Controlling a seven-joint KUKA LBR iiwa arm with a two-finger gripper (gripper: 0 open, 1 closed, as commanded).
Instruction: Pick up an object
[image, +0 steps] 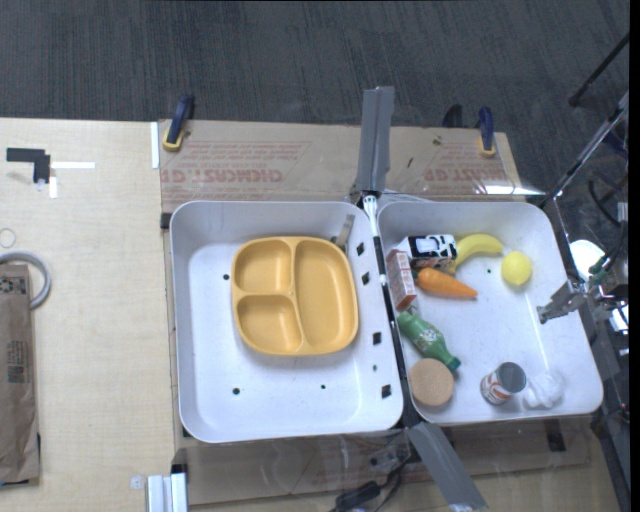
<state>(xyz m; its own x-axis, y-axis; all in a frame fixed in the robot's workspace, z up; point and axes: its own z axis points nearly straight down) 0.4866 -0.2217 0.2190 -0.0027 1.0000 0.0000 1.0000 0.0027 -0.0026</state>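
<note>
The right bin (570, 345) holds several small objects. Along its far side lie a yellow banana (478, 247), a yellow ball (516, 268), an orange carrot (447, 285) and a black and white toy car (432, 246). A reddish-brown packet (402, 280) and a green bottle (427, 338) lie along its left wall. Near the front sit a round tan disc (432, 382), a small can (503, 382) and a white lump (543, 393).
The left bin (200, 380) carries a yellow divided plate (296, 296). A metal fixture (565, 300) sticks in over the right bin's right rim. A grey divider bar (376, 150) stands between the bins at the back. Cardboard (260, 165) lies behind both bins.
</note>
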